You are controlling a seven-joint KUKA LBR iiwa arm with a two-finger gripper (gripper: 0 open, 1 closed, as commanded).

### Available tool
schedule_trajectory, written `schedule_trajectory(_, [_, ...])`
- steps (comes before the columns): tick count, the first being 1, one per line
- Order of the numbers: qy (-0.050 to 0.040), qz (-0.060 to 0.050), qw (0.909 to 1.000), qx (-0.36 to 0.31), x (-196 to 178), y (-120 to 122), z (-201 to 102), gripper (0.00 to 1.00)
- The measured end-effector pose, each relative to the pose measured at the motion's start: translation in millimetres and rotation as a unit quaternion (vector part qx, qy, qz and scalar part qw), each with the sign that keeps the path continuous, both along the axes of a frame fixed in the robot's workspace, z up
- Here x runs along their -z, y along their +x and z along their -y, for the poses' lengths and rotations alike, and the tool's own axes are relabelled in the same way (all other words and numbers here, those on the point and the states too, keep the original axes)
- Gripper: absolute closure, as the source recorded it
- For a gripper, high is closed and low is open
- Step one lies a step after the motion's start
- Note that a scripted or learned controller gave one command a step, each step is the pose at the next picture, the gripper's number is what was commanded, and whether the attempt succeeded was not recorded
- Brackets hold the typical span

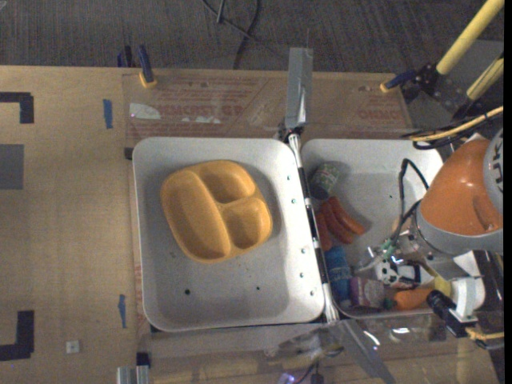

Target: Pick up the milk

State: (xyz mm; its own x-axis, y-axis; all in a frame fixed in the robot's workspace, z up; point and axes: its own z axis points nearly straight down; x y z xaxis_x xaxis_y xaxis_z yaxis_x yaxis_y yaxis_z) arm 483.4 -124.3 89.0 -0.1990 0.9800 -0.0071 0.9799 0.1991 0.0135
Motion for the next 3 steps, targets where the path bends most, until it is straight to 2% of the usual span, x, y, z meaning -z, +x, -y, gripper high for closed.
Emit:
schedule_trajectory(1, [-0.0010, 0.003, 1.0000, 0.001, -11, 1, 1, 1.00])
schedule_trajectory(2, [-0.0006, 0.002, 1.0000, 0.001, -11, 1, 0, 0.00])
schedule_trajectory(3, [0.0033, -0.003, 0.9951, 0.099, 2, 0, 47, 0.00])
